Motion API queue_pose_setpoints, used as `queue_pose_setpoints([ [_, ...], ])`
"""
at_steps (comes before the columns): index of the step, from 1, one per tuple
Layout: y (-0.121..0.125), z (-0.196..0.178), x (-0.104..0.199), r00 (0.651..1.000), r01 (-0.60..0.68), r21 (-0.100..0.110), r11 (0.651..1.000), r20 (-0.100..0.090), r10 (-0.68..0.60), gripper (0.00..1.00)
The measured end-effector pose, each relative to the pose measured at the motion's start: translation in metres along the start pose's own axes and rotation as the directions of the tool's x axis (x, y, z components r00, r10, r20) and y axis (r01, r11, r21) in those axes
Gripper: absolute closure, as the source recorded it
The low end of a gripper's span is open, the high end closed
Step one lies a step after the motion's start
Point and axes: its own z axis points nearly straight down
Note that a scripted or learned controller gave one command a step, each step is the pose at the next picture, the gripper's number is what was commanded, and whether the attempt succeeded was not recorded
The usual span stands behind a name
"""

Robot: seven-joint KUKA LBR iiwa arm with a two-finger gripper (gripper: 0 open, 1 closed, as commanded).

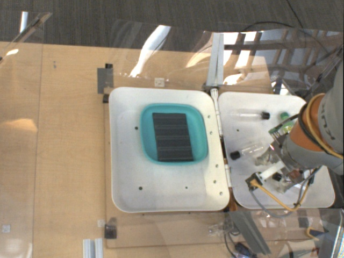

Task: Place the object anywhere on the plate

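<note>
A teal plate [200, 138] sits in the left white bin [129, 192], and a dark ribbed rectangular slab [173, 137] covers its middle. In the right bin [242, 195] lie a clear tube with a black cap [251, 113] near the far wall, a second clear tube with a black cap [247, 152] near the bin's middle, and a small green item [283, 115] partly hidden by the arm. My gripper [276, 171] hangs low over the right bin's near right part, just right of the second tube. Nothing is visibly held in it.
The grey arm with its orange band [309, 138] covers the right side of the right bin. A raised divider [221, 149] separates the two bins. A metal upright [216, 63] stands behind them, and cables and brackets lie along the bench's front edge.
</note>
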Motion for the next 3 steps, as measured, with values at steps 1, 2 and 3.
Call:
queue_pose_setpoints([
  [1,-0.036,-0.003,0.021,0.998,0.064,-0.009,0.998,0.001,-0.064,0.0],
  [2,0.018,-0.001,-0.008,0.995,0.102,-0.004,0.995,-0.004,-0.102,0.0],
  [3,-0.008,-0.001,0.006,0.988,0.157,-0.016,0.987,0.002,-0.157,0.0],
])
